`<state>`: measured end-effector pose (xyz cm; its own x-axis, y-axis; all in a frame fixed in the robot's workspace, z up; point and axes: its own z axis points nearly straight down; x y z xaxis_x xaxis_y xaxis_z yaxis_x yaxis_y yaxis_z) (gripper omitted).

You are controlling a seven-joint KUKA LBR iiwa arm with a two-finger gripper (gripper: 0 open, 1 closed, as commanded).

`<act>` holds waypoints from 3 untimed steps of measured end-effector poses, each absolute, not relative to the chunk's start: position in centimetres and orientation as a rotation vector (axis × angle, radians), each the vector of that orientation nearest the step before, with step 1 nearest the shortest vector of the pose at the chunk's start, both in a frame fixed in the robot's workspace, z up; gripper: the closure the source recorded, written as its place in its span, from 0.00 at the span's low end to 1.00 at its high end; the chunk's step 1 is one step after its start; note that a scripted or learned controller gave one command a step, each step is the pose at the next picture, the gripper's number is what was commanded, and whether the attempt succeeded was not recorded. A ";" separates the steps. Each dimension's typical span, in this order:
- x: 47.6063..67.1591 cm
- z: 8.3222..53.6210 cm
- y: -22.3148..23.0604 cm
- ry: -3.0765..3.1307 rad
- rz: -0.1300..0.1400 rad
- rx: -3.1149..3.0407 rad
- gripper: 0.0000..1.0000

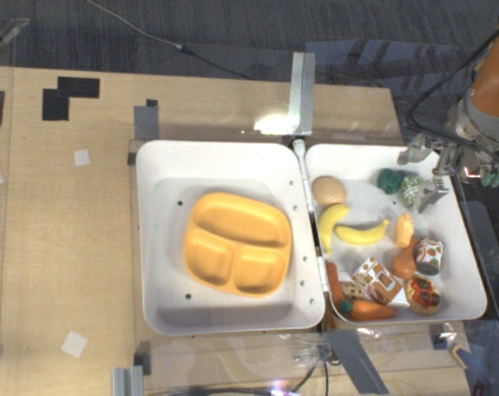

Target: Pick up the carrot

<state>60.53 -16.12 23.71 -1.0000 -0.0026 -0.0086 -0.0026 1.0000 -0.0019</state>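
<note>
carrot low in the right bin, arm above the far corner

carrot (pixel 371 309) lies along the near edge of the right bin (pixel 472 304), pointing roughly left to right, just beside a small patterned box (pixel 377 277) and touching or nearly touching a round speckled toy (pixel 422 295) on its right. a thin red-brown stick-shaped piece (pixel 334 280) runs along the bin's left wall close to the carrot's left end.

further up the same bin sit two bananas (pixel 352 225), a tan bread-like lump (pixel 329 190), a green broccoli piece (pixel 393 181), a pale orange wedge (pixel 405 230), an orange fruit (pixel 403 264) and a red-and-white can (pixel 428 256).

the gripper (pixel 435 172) hangs over the far right corner of the right bin, near the broccoli and well apart from the carrot. nothing can be seen between its fingers; whether they stand apart or together cannot be told from this angle.

the left bin (pixel 158 304) holds a yellow divided tray (pixel 235 243), set near its middle.
</note>
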 end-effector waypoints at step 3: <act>63.8 11.5 -19.4 3.115 -0.007 -0.031 1.00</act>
<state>63.77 -19.38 11.54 -0.9995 -0.0199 -0.0261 -0.0198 0.9998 -0.0049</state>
